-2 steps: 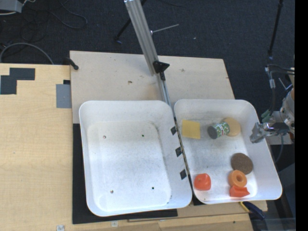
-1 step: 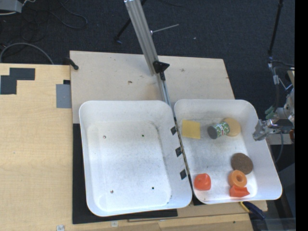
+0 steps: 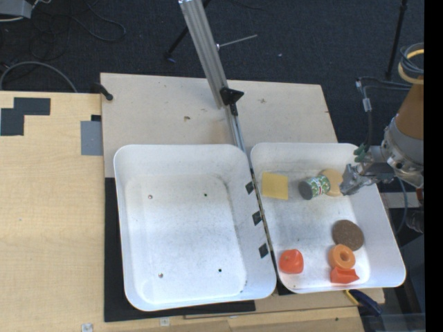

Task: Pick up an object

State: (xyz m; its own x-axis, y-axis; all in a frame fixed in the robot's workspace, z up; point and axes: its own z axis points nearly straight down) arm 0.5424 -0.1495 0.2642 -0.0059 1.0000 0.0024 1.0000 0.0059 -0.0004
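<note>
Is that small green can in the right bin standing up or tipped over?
Tipped over: the can lies on its side, grey end facing left.

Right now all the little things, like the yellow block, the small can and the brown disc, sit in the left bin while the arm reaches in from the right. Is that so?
Not quite. The camera view shows the yellow block, the small can and the brown disc in the right bin, not the left bin. The arm does reach in from the right, its gripper beside the can.
</note>
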